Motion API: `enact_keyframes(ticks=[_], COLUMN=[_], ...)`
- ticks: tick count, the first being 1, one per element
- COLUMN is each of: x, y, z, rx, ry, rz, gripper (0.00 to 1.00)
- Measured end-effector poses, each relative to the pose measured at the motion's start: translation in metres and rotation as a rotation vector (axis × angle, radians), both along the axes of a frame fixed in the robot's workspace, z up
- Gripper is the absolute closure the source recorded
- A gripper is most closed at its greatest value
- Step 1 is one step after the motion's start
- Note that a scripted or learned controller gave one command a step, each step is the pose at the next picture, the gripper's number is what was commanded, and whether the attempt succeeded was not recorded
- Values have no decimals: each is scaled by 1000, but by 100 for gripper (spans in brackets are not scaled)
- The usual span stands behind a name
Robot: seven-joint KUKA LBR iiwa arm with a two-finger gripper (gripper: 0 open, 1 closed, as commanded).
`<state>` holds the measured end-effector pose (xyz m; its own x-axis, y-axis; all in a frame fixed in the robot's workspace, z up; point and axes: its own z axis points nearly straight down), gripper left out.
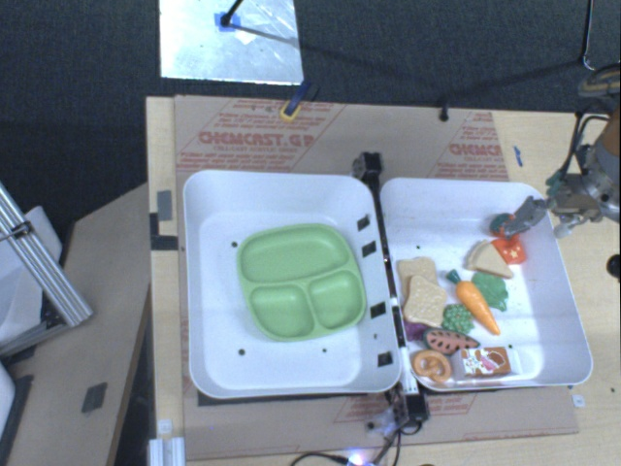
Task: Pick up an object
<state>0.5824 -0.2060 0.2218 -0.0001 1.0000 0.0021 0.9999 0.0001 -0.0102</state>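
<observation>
At the right bin's (pixel 572 357) far corner the claw (pixel 519 217) hung low over a red toy (pixel 508 249); whether it gripped anything I could not tell. Nearer than it lay bread, a carrot (pixel 475 302), a pretzel. Nothing looked lifted yet; the pick remained undone.

Grey arm reaching in from right, tool (pixel 524 214) angled down-left (apparently low)
</observation>
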Motion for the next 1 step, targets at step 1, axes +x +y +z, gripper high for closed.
enact_keyframes(ticks=[1], x=[3], y=[1], z=[7], rx=[-3], ry=[-11], rz=[3], gripper=[0])
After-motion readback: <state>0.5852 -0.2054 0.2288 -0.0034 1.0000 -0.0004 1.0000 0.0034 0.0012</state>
